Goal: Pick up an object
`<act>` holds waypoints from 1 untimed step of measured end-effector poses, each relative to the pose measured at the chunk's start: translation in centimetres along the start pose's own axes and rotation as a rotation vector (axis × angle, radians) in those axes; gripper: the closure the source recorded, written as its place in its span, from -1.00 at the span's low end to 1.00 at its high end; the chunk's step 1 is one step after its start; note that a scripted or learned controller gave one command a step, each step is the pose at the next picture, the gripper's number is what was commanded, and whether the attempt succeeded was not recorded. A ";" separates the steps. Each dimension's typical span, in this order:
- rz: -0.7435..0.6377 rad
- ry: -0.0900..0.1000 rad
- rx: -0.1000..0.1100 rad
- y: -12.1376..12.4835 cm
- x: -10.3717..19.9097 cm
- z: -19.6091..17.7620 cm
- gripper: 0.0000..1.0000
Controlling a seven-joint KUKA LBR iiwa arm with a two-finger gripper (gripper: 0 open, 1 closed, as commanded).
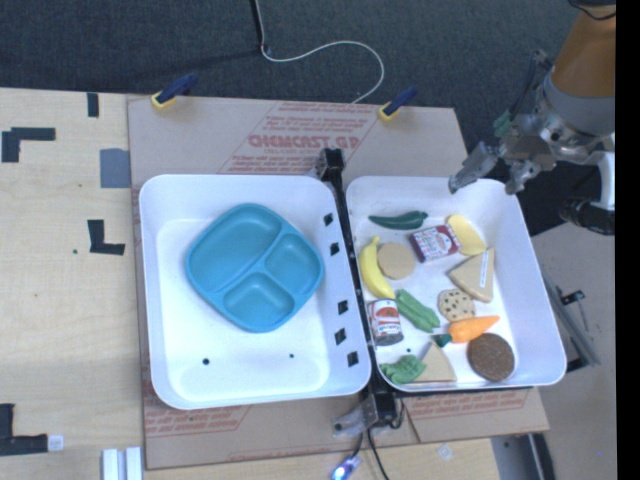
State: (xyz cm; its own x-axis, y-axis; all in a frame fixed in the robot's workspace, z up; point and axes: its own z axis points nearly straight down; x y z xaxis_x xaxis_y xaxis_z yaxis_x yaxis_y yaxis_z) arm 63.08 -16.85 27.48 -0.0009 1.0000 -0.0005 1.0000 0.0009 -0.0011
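The right bin holds several toy foods: a green chili, a banana, a red packet, a yellow lemon-like piece, a cheese wedge, a chip cookie, a carrot, a brown patty and a small can. My gripper hangs over the far right corner of this bin, above and behind the lemon-like piece. It is open, its two dark fingers spread apart with nothing between them.
The left bin carries a blue divided plate. A black divider runs between the bins. Both bins sit on a cardboard sheet held by clamps. A white cable loops behind.
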 end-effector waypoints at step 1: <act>-0.004 0.001 -0.005 -3.0 3.9 -5.4 -1.00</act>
State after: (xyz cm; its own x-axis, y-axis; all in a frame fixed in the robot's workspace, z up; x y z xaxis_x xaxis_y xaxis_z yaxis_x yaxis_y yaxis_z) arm 60.08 -12.98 32.87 -0.0047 1.0000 0.0003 1.0000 0.0047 0.0040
